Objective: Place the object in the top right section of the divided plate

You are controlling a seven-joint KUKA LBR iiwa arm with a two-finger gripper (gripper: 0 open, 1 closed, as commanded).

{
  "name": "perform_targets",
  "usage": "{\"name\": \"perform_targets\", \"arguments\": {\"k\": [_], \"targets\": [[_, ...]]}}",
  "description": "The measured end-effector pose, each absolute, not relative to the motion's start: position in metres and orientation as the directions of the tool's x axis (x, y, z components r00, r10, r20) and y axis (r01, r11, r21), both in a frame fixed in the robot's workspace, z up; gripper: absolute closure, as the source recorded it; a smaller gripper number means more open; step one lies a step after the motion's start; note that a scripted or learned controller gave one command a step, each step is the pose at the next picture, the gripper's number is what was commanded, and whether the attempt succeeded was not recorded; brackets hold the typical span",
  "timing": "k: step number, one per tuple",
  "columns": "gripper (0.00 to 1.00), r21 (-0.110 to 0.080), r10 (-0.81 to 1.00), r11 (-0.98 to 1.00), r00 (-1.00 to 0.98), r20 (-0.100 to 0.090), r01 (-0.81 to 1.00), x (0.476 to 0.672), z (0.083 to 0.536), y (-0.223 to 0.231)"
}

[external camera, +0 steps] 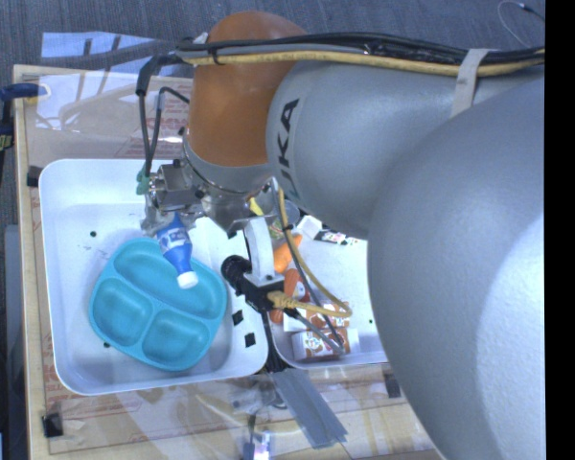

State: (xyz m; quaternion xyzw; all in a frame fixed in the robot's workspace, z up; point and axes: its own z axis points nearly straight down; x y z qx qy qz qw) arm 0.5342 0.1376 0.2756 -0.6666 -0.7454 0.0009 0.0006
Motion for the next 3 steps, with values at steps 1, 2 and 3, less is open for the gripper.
{"name": "perform_targets", "arguments": {"k": [1, 2, 3], "targets": [[1.00, -0.006, 0.992, 0.125, -0.125, -0.001, 0.992, 0.483, 0.250, 0.119], [1.00, -0.009, 0.991, 0.132, -0.132, -0.001, 0.991, 0.483, 0.259, 0.120], [1.00, -0.006, 0.998, 0.064, -0.064, -0.002, 0.998, 0.536, 0.247, 0.146]]}}
